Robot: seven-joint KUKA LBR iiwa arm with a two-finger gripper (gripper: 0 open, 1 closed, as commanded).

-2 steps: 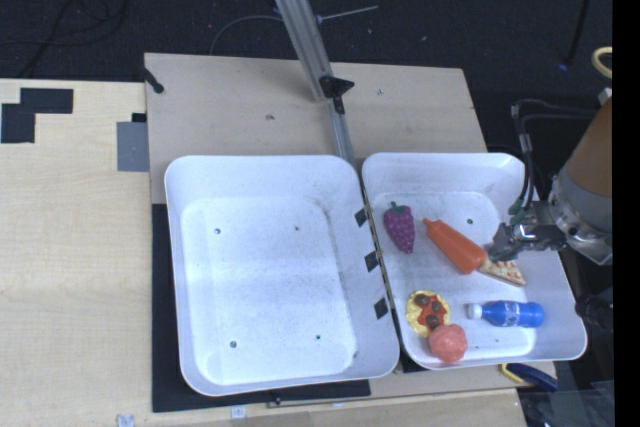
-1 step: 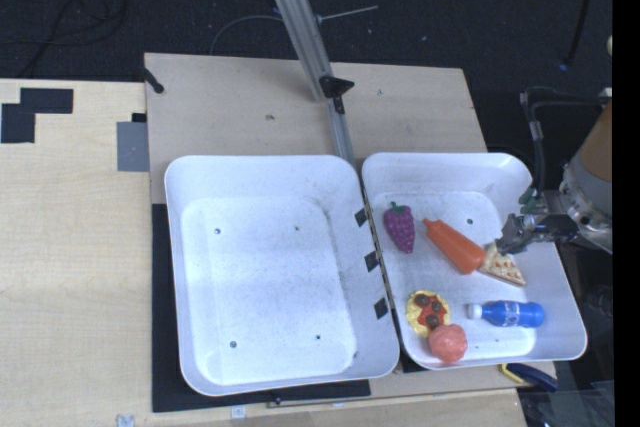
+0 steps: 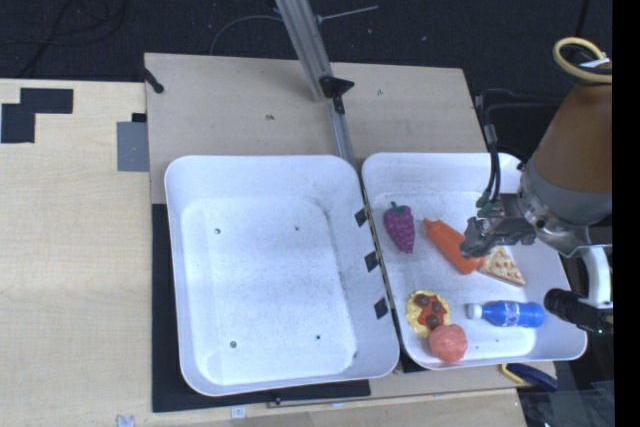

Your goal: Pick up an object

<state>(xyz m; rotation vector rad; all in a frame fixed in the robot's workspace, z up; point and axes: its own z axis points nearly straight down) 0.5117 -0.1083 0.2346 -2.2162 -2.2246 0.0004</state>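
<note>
Low over the right bin, the gripper hangs from the grey arm with its orange band, which comes in from the right. Its dark tip sits right above the lower end of the carrot; from this slanted angle it cannot be told whether the tip is spread or closed, or whether it touches the carrot at all. The orange carrot lies slantwise near the middle of that bin. Just beside it, toward the right wall, rests a triangular pizza slice. A purple bunch of grapes lies to the carrot's left, close to the bin's inner wall. Nearer the front edge sit a yellow piece with red spots, a pink-red round fruit touching it, and a blue bottle on its side. The left bin adjoins the right one.
</note>
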